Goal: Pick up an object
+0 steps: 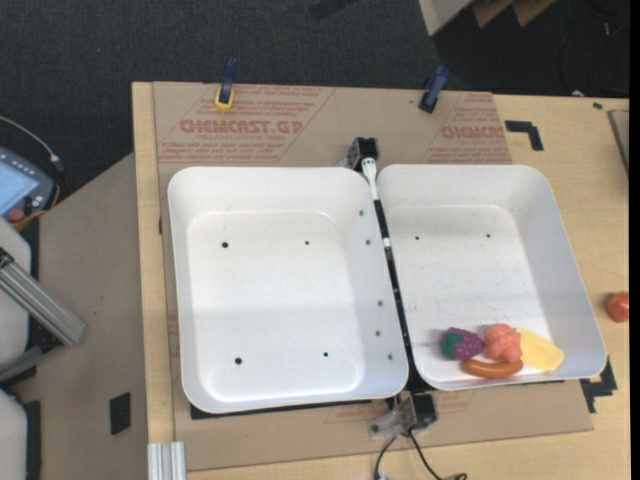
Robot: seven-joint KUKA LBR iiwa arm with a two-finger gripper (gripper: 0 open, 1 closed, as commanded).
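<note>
The pick looks unstarted: all the toys lie loose in the lower right corner of the right bin [560, 230], a purple grape bunch [462, 343], a pink-orange piece [503, 340], a yellow piece [541, 352] and a red-orange sausage [492, 368] huddled touching, so the reach, grasp and lift are all left. The left bin [190, 268] sits beside it, and a small orange object [619, 307] lies on the bench at the right edge. Red print on the brown sheet [330, 118] above the bins reads "CHEMCAST G.P".
</note>
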